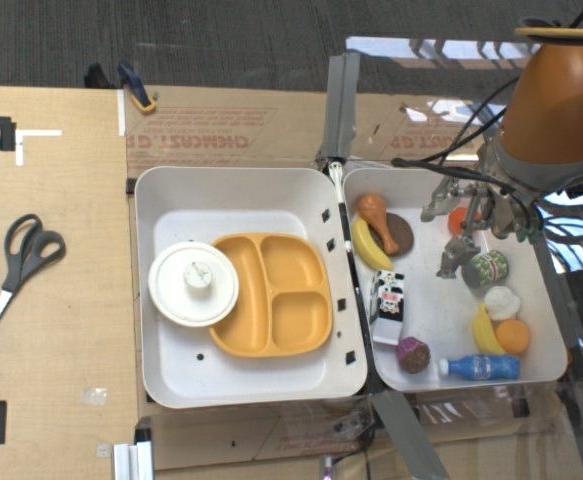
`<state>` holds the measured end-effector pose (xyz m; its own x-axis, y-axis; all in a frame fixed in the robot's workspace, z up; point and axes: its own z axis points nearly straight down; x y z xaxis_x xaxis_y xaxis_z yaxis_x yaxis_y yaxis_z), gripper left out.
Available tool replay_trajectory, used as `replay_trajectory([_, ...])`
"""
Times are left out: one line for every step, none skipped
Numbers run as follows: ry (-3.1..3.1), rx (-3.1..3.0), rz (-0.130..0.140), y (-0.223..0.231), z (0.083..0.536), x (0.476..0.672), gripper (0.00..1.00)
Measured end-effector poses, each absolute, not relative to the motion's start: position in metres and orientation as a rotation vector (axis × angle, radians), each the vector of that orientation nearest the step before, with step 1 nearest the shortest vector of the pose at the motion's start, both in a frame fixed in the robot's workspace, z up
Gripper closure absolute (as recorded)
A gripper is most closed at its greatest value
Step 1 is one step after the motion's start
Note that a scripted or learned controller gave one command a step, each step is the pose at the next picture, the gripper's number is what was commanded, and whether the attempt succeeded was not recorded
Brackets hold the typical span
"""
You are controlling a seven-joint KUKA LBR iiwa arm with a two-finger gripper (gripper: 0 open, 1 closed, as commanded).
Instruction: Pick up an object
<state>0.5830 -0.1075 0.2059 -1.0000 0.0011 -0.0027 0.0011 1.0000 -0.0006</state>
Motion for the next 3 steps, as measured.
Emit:
replay_trajectory([3.111,0.219,-0.003,-0.097,0.113,0.614,0.00])
replay_trajectory([3.128,0.176,-0.002,-0.209,0.102,0.626,0.00])
replay_trajectory([3.123,0.169,-0.001,-0.207,0.113,0.628,1.00])
